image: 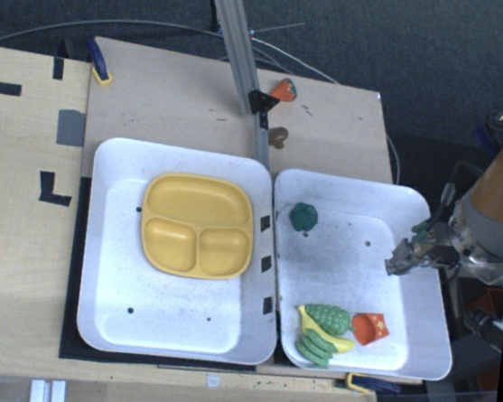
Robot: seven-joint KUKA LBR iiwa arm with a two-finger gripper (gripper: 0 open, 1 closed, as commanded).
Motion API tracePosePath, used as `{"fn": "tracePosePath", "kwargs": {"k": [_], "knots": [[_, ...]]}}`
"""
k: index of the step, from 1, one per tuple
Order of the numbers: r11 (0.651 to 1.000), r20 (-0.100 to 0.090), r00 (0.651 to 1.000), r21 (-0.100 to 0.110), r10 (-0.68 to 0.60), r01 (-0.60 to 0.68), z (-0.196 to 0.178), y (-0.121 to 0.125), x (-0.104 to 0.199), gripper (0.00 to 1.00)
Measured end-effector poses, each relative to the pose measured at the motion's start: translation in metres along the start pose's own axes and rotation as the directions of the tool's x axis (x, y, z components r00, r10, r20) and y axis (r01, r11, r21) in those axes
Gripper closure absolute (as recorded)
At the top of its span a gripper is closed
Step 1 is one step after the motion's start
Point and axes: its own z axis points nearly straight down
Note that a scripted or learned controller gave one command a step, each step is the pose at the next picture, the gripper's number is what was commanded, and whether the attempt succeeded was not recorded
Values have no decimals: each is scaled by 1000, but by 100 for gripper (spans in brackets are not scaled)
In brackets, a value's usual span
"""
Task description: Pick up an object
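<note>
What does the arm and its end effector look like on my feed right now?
The arm enters at the right edge: an orange rounded band above a grey, glossy wrist section. The end effector is small, dark grey to black, with a greenish patch near its base. Thin dark cables run alongside the wrist above it. No markings are readable.

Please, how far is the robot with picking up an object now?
Done: nothing looks picked yet. The green ball and the toy food pile all lie on the floor of the right bin. In hand: the gripper sits at that bin's right wall, carrying no object that I can see. Left: reach one object, grasp it, lift it.
</note>
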Motion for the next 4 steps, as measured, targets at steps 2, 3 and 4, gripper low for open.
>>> {"fn": "tracePosePath", "kwargs": {"k": [2, 3, 4], "knots": [[1000, -3, 1000, 3, -6, 6, -1, 61, 105, 100], [1000, -3, 1000, 3, -5, 5, -2, 94, 153, 100], [1000, -2, 1000, 4, -4, 4, 9, 125, 202, 100]]}}
